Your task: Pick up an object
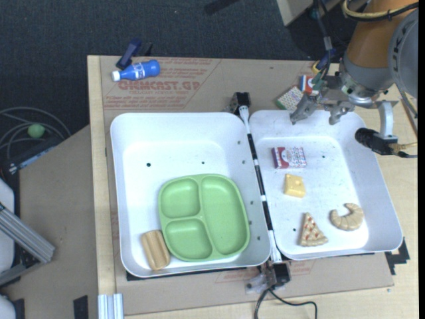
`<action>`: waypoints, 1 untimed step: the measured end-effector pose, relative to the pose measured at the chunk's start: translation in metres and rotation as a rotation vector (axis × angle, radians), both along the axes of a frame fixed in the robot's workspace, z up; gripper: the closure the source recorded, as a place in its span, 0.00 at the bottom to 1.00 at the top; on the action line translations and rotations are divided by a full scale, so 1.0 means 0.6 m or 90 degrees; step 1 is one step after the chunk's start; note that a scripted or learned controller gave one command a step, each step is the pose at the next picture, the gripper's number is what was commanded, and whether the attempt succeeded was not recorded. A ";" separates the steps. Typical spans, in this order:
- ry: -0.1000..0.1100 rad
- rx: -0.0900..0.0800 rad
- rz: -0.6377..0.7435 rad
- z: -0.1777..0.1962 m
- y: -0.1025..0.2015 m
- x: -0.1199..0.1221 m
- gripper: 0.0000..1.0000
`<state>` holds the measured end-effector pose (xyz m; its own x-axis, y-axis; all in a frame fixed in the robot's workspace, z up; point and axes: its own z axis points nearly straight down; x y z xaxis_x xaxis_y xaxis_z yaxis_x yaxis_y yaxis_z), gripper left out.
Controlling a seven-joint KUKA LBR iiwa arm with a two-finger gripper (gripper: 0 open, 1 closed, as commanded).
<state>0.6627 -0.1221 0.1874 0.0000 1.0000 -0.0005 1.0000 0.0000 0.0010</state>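
Note:
My gripper [316,113] hangs over the back edge of the right bin [372,178]. Its two fingers stand apart with nothing between them, so it is open. In that bin lie a red and white packet [289,157], a yellow cheese block [295,185], a pizza slice [311,231] and a croissant [348,216]. The packet is the nearest, a short way in front of the gripper and slightly left of it.
The left bin [133,145] holds a green divided plate [201,216] and a tan bread piece [155,249] at its front left corner. A blue and white bottle [136,70] lies on the bench behind the left bin. A black clamp [240,102] sits between the bins at the back.

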 end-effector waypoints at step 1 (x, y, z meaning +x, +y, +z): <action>0.002 0.001 0.000 -0.052 0.019 -0.089 0.00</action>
<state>0.6095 -0.1109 0.1560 0.0007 1.0000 0.0003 1.0000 -0.0007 -0.0022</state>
